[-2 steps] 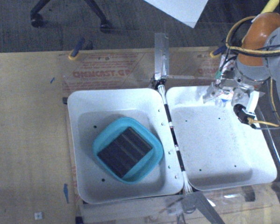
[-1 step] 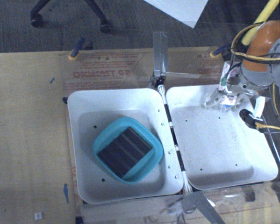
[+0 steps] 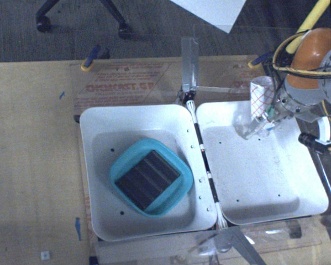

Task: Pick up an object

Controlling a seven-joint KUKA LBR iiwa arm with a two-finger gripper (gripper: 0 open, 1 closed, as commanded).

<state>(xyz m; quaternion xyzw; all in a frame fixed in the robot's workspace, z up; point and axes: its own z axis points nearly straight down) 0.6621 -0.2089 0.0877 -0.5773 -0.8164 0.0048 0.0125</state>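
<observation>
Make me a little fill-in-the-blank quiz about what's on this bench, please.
1. The blue dish lies in the ____ bin.
2. Inside the dish sits a ____ ribbed block.
3. The arm has an ____ band above its wrist.
4. A cup with a red ____ pattern is by the gripper, over the right bin.

Missing words: left; black; orange; grid
</observation>
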